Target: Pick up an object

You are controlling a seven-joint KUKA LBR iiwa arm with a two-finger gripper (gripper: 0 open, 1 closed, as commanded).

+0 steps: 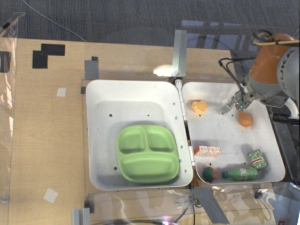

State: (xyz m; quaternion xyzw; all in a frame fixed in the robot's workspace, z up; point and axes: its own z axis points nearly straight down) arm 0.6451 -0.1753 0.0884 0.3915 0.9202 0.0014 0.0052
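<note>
My gripper [235, 107] hangs over the back of the right bin [230, 90], fingers apart and nothing between them. An orange, carrot-like piece [245, 119] lies just below and right of the fingertips, apart from them. A yellow-orange lump [199, 107] sits to the gripper's left. Along the bin's front lie a red-and-white packet [207, 150], a green patterned can [257, 159], a green bottle [241, 174] on its side and a small red-and-green ball [209, 173].
The left bin [101, 125] holds a green divided tray [147, 153]. A metal post [180, 53] stands behind the wall between the bins. Black cables [234, 67] loop beside the arm's orange band [269, 64].
</note>
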